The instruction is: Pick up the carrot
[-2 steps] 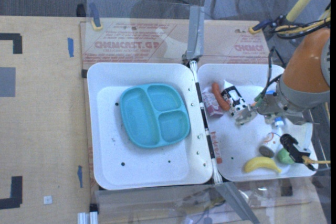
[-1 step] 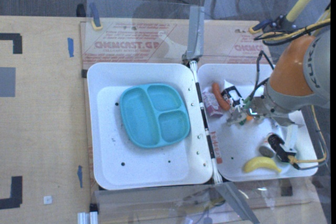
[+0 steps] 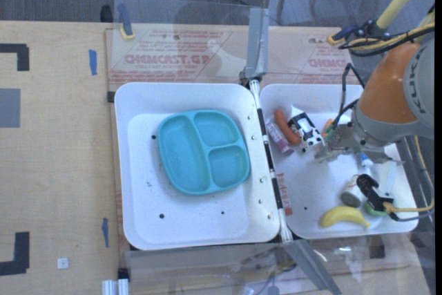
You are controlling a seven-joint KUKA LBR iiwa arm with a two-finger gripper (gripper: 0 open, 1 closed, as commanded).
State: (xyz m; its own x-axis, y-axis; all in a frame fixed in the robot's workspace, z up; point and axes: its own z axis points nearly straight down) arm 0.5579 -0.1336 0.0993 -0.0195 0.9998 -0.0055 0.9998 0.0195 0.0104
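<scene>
Camera view, looking down at a slant on a pale wooden bench [image 3: 55, 148] with two shallow white bins side by side.

The left bin [image 3: 135, 217] holds a teal plate [image 3: 204, 152] with three compartments. It lies flat near the middle of the bin, turned slightly askew.

The right bin [image 3: 311, 190] holds several small things. The carrot [image 3: 286, 126], short and orange-red, lies on the bin floor in the far left corner, close to the wall shared with the left bin. It is angled, with one end pointing toward the far wall. A small pinkish item [image 3: 277, 139] sits just beside it on the left; it is too small to identify. A yellow banana [image 3: 344, 217] lies along the near edge of this bin, well apart from the carrot. A small grey round object [image 3: 351, 199] sits just above the banana.

The grey arm [image 3: 387, 90], with its orange band, reaches in from the right, over the right bin. Its gripper [image 3: 324, 147] is low over the middle of that bin, to the right of the carrot and near it. It is not possible to tell whether the gripper is open or closed. The carrot is not held.
</scene>
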